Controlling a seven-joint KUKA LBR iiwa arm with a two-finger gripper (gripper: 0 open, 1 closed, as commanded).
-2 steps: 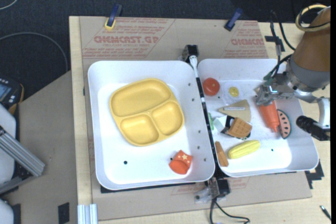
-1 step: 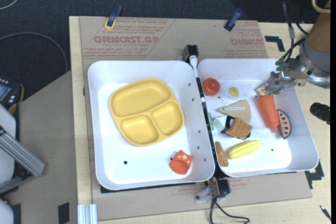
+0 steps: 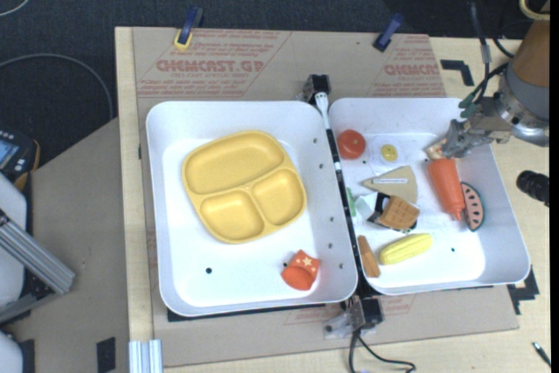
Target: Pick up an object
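At the right of the frame, the gripper (image 3: 456, 141) hangs low in the right bin (image 3: 502, 262) — whether it is closed cannot be told. Just below it lies a toy carrot (image 3: 446, 184), its long axis running up-down, top end touching the gripper.

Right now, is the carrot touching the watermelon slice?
Cannot tell. In the camera view the carrot and the watermelon slice lie side by side, too close to show a gap or contact plainly.

Yellow divided plate (image 3: 240, 186), orange carrot (image 3: 446, 186), red tomato (image 3: 351, 143), yellow corn (image 3: 407, 248), white bins (image 3: 166, 188), possibly seed-speckled watermelon slice (image 3: 472, 206)
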